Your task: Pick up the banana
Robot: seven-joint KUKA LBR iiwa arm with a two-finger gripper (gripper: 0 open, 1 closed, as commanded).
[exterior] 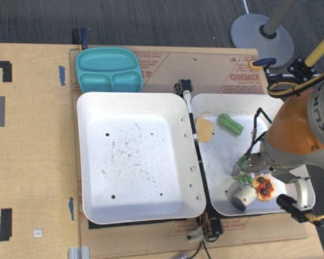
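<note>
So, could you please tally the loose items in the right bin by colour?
Green: 1, a cylinder
Tan: 1, a flat piece
White and grey: 1, a cup-like item
Orange with dark spots: 1, a round item
Total: 4

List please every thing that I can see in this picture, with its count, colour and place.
Bins: two, white, side by side on the bench.
Divided tray: one, teal, behind the left bin.
Green object: one, green, rear of the right bin.
Yellow piece: one, pale yellow, left edge of the right bin; possibly the banana, too unclear to tell.
Small cylinder: one, white and grey, front of the right bin.
Orange-red item: one, beside the cylinder.
Round stand base: one, grey, on the floor behind.
Arm: one, grey and orange, from the right.
End effector: one, over the right bin's front.
</note>
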